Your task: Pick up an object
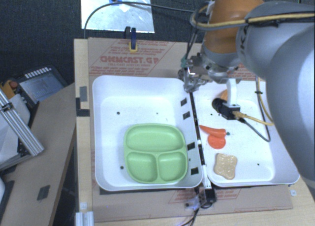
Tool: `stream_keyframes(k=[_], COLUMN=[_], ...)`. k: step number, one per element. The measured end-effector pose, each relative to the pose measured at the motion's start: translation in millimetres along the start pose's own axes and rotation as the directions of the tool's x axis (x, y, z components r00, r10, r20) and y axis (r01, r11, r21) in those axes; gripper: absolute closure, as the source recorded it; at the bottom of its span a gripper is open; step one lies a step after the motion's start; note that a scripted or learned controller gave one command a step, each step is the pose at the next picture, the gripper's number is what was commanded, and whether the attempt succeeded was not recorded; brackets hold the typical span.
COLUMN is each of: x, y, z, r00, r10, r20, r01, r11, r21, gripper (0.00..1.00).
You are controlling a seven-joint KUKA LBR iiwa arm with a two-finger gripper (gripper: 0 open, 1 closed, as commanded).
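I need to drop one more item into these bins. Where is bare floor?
Left bin: bare floor between its far wall and the green divided plate. Right bin: bare right of the tan cracker. Crowded: orange pieces near the divider, under the arm.

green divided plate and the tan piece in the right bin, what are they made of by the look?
Green divided plate: likely moulded plastic, semi-matte, with smooth rounded compartment walls, uniform colour and soft highlights. Tan piece: speckled, matte, lumpy-edged surface like a cracker or bread slice; probably a plastic or foam toy food, but the view leaves that open.
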State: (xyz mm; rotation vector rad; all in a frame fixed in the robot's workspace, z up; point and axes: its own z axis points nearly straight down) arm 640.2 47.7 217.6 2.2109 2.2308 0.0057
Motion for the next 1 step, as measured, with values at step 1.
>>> stream_keyframes(k=[1], x=[49.3], y=[2.2], z=[-11.9], r00=[1.0], r10=[0.0], r20=[0.0], r01=[0.0], r11=[1.0], r21=[0.001], gripper=[1.0])
